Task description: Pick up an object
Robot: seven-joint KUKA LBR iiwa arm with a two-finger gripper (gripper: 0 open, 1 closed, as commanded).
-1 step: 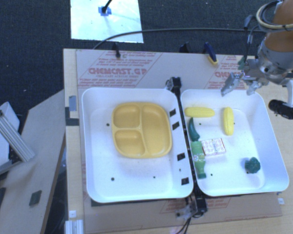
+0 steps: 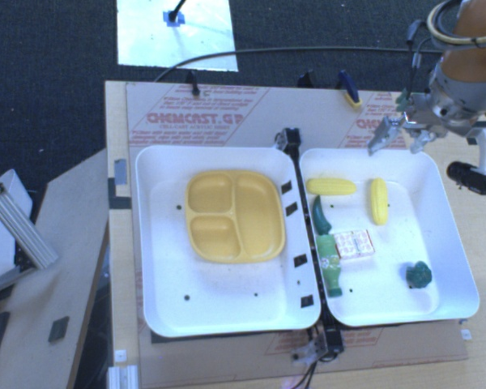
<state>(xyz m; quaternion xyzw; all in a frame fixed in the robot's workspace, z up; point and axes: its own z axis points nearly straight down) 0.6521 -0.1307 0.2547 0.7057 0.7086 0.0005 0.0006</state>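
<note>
My gripper (image 2: 399, 138) hangs open above the far edge of the right bin (image 2: 449, 217), with nothing between its fingers. Below it in that bin lie two yellow corn cobs: one (image 2: 331, 187) lying crosswise at the far left, one (image 2: 378, 200) lying lengthwise just beneath the gripper. A green bottle (image 2: 329, 263) lies along the bin's left wall, with a dark green vegetable (image 2: 319, 215) above it. A small white and red box (image 2: 355, 245) sits in the middle. A green broccoli piece (image 2: 419, 275) rests near the front right corner.
The left bin (image 2: 158, 217) holds a yellow divided plate (image 2: 233, 216). A black clamp strip (image 2: 304, 233) runs between the bins. A blue-and-yellow tool (image 2: 349, 88) lies on the board behind the right bin. A silver sheet (image 2: 175, 23) lies on the floor beyond.
</note>
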